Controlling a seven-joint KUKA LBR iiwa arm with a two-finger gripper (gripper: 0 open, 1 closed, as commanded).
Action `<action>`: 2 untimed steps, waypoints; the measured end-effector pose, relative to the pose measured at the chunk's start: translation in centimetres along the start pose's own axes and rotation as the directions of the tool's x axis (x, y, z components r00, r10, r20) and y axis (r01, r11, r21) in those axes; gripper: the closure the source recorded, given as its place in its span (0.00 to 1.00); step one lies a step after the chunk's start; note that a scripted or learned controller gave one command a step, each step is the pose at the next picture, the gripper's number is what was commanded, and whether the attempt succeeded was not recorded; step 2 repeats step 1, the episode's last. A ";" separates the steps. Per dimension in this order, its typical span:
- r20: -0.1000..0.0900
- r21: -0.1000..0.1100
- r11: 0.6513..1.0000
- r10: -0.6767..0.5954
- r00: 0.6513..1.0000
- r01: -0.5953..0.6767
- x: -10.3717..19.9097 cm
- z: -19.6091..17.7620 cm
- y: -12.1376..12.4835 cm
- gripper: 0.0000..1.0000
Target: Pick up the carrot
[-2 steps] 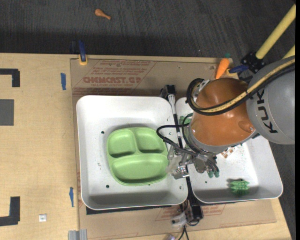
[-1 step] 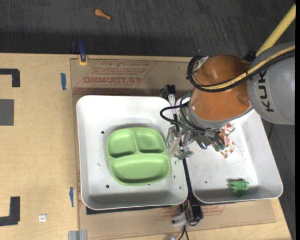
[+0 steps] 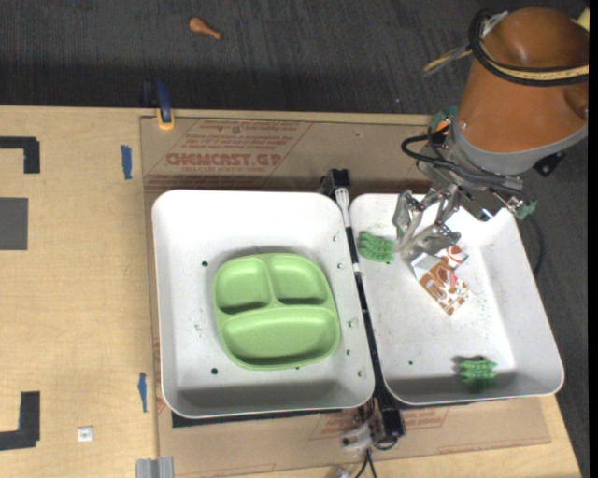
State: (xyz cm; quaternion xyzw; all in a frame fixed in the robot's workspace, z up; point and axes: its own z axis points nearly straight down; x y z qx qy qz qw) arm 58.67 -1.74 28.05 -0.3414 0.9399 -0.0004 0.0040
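Note:
My gripper [image 3: 422,224] hangs over the back of the right bin [image 3: 523,280], its metal fingers [image 3: 405,217] spread open with nothing between them. Just below the fingertips lies a flat orange, white and silver packet [image 3: 442,278]. A small orange carrot-shaped thing [image 3: 204,28] lies on the dark floor beyond the bench at the top left, far from the gripper. No other carrot-like thing lies in either bin.
A green ridged toy [image 3: 376,246] lies by the right bin's left wall, another green toy [image 3: 476,371] near its front edge. The left bin [image 3: 177,280] holds a green divided plate [image 3: 275,309]. The arm's orange band [image 3: 523,75] looms at the top right.

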 end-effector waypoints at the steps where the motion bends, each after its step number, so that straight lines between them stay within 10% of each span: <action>1: -0.004 -0.003 0.995 0.102 0.995 -0.102 2.3 9.5 4.2 1.00; 2: -0.004 -0.003 0.995 0.102 0.995 -0.102 2.3 9.5 4.2 1.00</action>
